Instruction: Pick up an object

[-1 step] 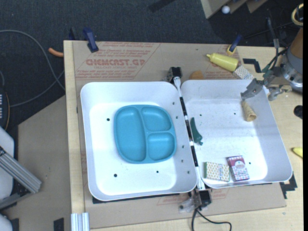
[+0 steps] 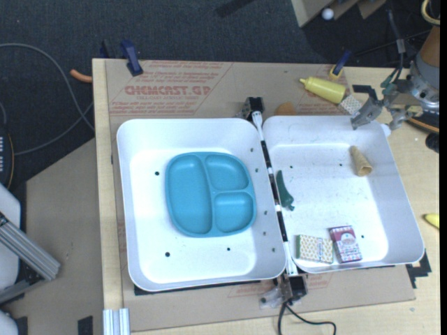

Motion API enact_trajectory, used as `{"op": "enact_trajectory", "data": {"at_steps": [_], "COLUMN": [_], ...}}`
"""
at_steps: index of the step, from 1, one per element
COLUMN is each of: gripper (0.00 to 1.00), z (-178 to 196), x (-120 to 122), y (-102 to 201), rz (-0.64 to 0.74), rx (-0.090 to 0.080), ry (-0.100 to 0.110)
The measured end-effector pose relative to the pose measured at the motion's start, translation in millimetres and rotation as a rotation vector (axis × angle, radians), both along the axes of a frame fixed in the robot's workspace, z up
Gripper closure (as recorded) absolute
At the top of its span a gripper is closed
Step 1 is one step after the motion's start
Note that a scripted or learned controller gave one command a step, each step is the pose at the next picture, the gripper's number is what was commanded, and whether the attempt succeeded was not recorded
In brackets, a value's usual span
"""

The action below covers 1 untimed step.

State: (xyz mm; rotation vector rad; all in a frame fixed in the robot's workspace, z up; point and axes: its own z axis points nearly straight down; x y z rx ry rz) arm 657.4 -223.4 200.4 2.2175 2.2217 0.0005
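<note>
At the upper right of the frame, the metal two-finger gripper (image 2: 378, 110) hangs over the far right corner of the right shallow white bin (image 2: 391, 208). Its fingers are spread apart, one tip near the bin's rim on the left and the other further right, and nothing sits between them; it touches no object.

Inside the right bin, a small tan cork-like cylinder (image 2: 360, 160) lies just below the gripper, apart from it. A dark green slender piece (image 2: 283, 190) lies against the bin's left wall. In the lower part of the bin, a red and white small carton (image 2: 345, 244) sits just beside a pale green and yellow flat packet (image 2: 314, 249).

The left shallow white bin (image 2: 140, 250) holds a blue plastic divided tray (image 2: 209, 192) with three compartments, lying flat near its middle.

On the bench beyond the right bin, a yellow plastic bottle (image 2: 324, 88) lies on its side.
</note>
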Motion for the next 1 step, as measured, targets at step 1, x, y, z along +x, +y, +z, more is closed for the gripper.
{"op": "enact_trajectory", "data": {"at_steps": [1], "gripper": [0.00], "z": [13.3], "x": [-6.8], "y": [0.0], "rz": [0.000], "rx": [0.000], "ry": [0.001]}}
